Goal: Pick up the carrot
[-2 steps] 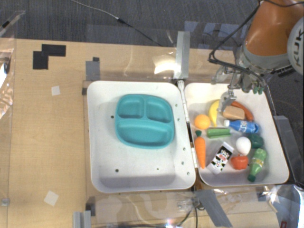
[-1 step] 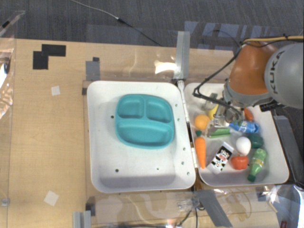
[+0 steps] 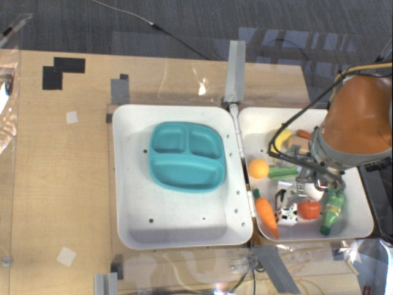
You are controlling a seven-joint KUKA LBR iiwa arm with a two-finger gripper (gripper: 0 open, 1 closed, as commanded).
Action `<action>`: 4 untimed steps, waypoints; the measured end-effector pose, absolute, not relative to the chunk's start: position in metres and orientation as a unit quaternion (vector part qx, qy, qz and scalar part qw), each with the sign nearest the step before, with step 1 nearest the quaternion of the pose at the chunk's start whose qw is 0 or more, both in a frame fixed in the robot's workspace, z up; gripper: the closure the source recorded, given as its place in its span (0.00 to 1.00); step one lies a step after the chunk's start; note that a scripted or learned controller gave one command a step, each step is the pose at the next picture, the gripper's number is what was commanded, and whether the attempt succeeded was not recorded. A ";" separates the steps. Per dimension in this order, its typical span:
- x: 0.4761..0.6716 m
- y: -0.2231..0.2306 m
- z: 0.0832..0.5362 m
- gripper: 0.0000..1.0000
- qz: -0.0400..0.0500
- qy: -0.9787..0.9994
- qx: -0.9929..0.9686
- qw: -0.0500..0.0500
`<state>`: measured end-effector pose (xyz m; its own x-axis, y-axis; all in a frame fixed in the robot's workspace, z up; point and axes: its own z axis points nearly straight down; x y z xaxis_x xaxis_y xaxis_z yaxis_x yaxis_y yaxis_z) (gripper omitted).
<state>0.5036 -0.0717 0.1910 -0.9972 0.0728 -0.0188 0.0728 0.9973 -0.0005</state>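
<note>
- Reaching in from the right, the grey arm with its orange band (image 3: 359, 115) hangs over the right-hand shallow white bin (image 3: 368, 223) — the bin that holds all the toy food.
- The two-finger gripper (image 3: 298, 192) sits low among the items, near the bin's middle. Cables and wrist hardware crowd it, so whether it is spread or pressed together cannot be told; nothing is visibly pinched.
- The orange tapered plastic carrot (image 3: 266, 216) lies flat at the bin's lower left corner, close against the left wall, pointing down toward the near rim.
- The carrot lies just beside the gripper, to its left, apart from it — judged not yet grasped.
- Wall proximity likely limits approach from the left.
- Neighbours: a small orange ball (image 3: 258, 168) above the carrot, a red tomato-like piece (image 3: 310, 210) and a green bottle (image 3: 332, 209) to its right.
- The left white bin (image 3: 129, 226) carries a teal divided plate (image 3: 187, 155), well apart from the work.
</note>
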 end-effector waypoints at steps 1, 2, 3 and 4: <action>0.564 -0.042 0.186 0.00 0.001 0.997 0.083 0.005; 0.600 -0.038 0.187 0.00 0.001 0.984 0.176 0.005; 0.535 -0.046 0.186 0.00 0.000 0.990 0.139 0.004; 0.611 -0.065 0.186 0.00 0.001 0.981 0.192 0.005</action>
<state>0.6106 -0.0647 0.1865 -0.9259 0.3775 -0.0094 0.3775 0.9260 0.0034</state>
